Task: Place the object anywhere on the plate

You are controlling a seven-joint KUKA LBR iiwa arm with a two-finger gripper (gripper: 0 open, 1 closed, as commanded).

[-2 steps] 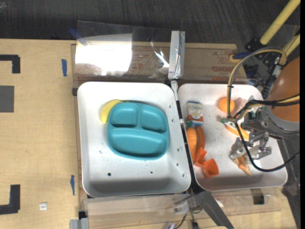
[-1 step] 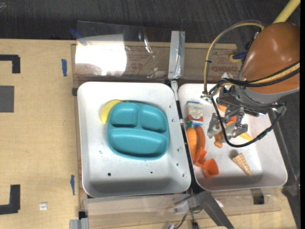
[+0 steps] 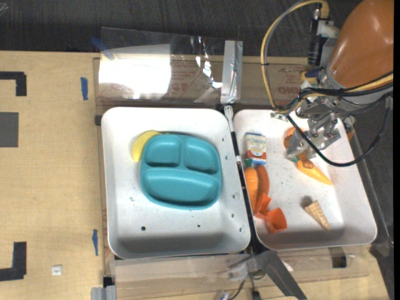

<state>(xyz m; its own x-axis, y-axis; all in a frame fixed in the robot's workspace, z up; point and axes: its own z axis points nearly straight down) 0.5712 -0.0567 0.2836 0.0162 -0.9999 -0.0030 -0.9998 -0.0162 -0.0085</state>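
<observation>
The grey arm (image 3: 365,36) reaches in from the right, its orange band directly above and to the right of the gripper (image 3: 305,147), which hangs pointing down, with cables looping up beyond it.

The plate (image 3: 181,170) is teal, and a yellow object (image 3: 142,141) peeks out at its upper left edge. Both bins, the left bin (image 3: 119,230) and the right bin (image 3: 350,224), are white with small dark specks. The carton (image 3: 255,149) is white with red and blue print. The carrot (image 3: 314,172) and the toys (image 3: 259,189) by the divider are orange. The cone (image 3: 317,213) is tan with a waffle pattern. The bench (image 3: 50,186) is light tan with black marks and blue tape. The arm (image 3: 365,36) shows an orange band.
</observation>
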